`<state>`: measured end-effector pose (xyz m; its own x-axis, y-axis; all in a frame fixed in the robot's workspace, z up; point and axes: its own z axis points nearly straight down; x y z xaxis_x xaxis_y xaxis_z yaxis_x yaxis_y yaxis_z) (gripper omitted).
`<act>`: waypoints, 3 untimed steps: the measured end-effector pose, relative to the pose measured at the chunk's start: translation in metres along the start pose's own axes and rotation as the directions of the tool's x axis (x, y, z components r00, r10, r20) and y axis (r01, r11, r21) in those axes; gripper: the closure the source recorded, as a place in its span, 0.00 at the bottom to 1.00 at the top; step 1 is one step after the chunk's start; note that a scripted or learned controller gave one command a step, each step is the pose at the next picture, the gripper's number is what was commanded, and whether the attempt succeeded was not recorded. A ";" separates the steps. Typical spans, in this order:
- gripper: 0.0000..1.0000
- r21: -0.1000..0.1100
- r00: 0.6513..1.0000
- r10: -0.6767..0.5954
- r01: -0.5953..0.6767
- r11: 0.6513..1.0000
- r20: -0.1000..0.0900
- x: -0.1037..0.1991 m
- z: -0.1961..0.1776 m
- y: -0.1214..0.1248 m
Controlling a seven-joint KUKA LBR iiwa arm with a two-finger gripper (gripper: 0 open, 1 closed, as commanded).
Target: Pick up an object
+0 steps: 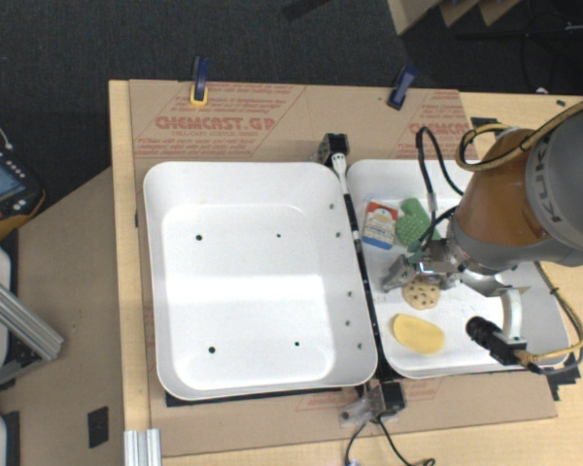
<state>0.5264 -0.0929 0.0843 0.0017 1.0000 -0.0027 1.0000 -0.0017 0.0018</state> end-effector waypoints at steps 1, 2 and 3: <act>1.00 -0.001 1.000 0.001 -0.001 1.000 -0.002 0.001 -0.011 0.000; 1.00 -0.008 1.000 -0.011 0.011 1.000 -0.005 0.085 -0.106 0.001; 1.00 -0.001 1.000 -0.005 0.005 1.000 -0.003 0.116 -0.131 -0.013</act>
